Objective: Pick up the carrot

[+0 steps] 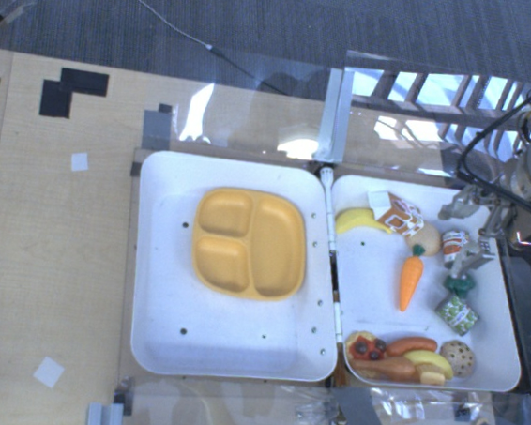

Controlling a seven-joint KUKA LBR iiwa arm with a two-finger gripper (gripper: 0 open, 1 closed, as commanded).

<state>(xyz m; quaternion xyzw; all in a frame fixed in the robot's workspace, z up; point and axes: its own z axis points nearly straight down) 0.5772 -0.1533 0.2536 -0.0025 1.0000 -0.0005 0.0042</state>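
The carrot [410, 280] lies free in the middle of the right bin [504, 369], leafy end up; the pincer [468, 256] hangs just beside it over the bin's right edge, and whether it is spread I cannot tell. Crowding is the risk: a small can [454, 244], a green packet [458, 312] and a snack pack [398, 214] sit near enough to be nudged or pinched by mistake. The left bin [153, 337] holds a yellow divided plate [248, 243].

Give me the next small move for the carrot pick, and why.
Probably shift the claw toward the camera view's left until it is over the carrot, then descend. The claw sits near the right bin's right side, beside a small can, while the carrot lies apart from it, mid-bin, with nothing gripped.
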